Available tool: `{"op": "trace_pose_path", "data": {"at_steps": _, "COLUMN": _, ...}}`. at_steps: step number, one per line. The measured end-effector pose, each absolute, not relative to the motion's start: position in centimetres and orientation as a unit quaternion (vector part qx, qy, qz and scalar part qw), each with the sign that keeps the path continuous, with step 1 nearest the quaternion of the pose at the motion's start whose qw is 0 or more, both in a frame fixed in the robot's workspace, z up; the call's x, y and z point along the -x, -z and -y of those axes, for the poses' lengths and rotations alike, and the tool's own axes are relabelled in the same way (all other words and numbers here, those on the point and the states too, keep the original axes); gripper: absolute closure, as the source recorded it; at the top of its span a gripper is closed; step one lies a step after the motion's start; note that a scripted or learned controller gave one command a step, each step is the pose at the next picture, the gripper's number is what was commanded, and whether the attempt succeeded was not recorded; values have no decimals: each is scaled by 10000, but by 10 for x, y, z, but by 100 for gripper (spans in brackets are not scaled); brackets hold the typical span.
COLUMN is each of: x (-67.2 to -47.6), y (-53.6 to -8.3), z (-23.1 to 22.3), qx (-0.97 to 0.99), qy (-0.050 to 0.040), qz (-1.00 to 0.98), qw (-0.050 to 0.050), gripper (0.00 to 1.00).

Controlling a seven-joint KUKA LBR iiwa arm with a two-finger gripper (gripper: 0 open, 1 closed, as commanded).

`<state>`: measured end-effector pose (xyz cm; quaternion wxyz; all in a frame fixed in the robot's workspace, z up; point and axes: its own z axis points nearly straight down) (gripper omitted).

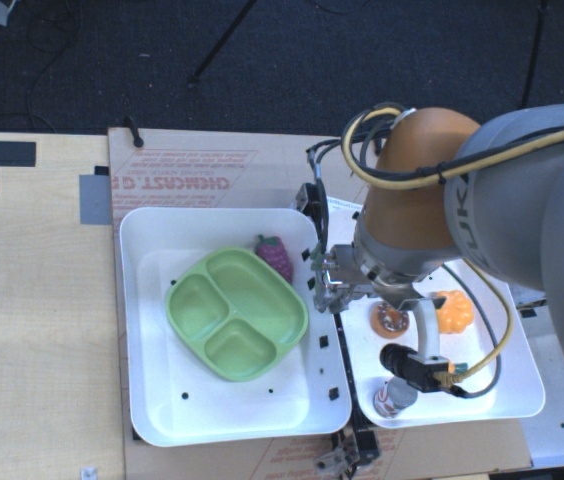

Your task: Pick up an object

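Two shallow white bins side by side on the bench

Left bin: green three-compartment plastic plate mid-bin, purple grape bunch toy touching its far right edge, near the far right corner.

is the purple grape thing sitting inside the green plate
No, the grapes lie on the left bin's floor, beside the green plate's upper right rim.

bench — pale wood, black and grey marks at left | cardboard sheet — under both bins
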<state>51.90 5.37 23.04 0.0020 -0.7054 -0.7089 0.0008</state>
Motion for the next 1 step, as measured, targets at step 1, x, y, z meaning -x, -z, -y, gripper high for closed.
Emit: {"op": "trace_pose_path", "data": {"at_steps": 1, "x": -517, "y": -218, "z": -110, "qx": 7058, "qy": -20, "qz": 7084, "qw": 23, "gripper": 100}}
